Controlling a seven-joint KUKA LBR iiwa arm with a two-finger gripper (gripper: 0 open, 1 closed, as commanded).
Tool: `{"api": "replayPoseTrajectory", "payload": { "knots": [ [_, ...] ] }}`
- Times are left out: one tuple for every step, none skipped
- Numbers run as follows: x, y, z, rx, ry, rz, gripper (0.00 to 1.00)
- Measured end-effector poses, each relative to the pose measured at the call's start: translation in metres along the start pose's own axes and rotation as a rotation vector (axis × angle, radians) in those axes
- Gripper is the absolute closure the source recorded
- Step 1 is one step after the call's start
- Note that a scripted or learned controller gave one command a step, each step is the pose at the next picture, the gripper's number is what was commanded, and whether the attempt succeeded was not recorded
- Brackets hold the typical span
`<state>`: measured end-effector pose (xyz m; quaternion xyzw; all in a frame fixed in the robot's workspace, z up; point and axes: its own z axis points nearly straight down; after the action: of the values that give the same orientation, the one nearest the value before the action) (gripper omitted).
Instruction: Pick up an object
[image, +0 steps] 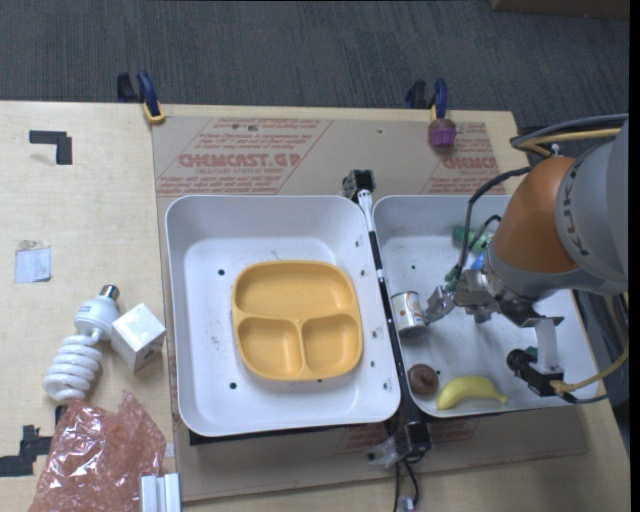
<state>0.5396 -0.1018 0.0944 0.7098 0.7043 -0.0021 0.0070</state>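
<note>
A spiral white light bulb (77, 352) lay on the pale wooden bench (70, 230), left of the two bins. A small white cube (138, 335) sat just beside the bulb's base. Crumpled pinkish plastic wrap (95, 460) lay near the lower left corner. A brown printed cardboard sheet (250, 150) lay under the bins, held by two blue clamps (148, 97) at its far edge. A small purple object (442, 132) sat near the right clamp.

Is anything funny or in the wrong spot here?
Yes. A spiral light bulb and a white cube lie outside the bins on the bench, beside crumpled pink plastic wrap. A purple thing also sits outside, behind the right bin.
</note>
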Motion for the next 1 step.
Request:
{"api": "replayPoseTrajectory", "payload": {
  "knots": [
    [0.0027,0.0009,-0.0093,0.001,0.007,-0.001,1.00]
  ]
}}
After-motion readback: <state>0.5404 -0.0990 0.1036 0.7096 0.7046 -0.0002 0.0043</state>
